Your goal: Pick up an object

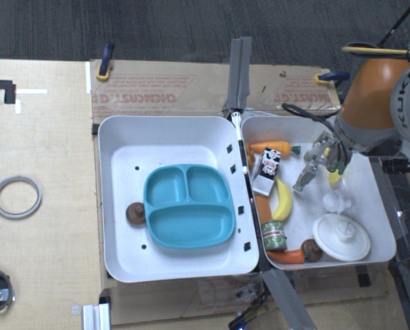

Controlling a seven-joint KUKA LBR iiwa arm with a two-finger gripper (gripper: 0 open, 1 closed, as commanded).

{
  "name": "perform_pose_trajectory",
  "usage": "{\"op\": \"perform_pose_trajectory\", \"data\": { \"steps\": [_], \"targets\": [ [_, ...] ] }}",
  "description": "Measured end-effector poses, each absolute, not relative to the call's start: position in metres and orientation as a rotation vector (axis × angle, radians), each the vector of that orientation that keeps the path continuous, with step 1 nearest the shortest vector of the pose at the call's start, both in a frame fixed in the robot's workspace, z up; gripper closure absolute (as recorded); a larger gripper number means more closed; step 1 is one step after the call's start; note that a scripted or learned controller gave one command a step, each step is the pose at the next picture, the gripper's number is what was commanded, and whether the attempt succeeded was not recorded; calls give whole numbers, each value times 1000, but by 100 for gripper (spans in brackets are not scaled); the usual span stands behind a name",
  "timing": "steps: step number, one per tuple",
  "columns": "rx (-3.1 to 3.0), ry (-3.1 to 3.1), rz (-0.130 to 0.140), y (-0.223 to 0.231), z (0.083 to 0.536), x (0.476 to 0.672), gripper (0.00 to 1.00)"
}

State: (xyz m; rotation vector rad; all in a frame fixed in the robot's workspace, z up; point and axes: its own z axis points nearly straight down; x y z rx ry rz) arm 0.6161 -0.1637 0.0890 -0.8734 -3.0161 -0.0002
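The gripper (314, 172) is seen low over the right bin (380, 198), fingers spread, nothing pinched between them. The banana (283, 199) lies just left of it, beside the carton (267, 168). A white lid (341, 236) rests below the gripper.

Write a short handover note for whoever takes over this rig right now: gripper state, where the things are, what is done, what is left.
Gripper: open, holding nothing, low over the right white bin.
Beside it in that bin: curved yellow banana, orange carrot, small black-and-white carton, round white lid.
Left white bin: teal divided plate, small brown ball.
Done: nothing picked yet.
Left: close on one object and lift.
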Motion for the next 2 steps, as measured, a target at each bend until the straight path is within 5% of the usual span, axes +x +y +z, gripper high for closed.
{"op": "perform_pose_trajectory", "data": {
  "steps": [1,2],
  "targets": [
    [-876,-3015,-1,-164,95,617,100],
    [-876,-3014,-1,-164,95,617,0]
  ]
}}
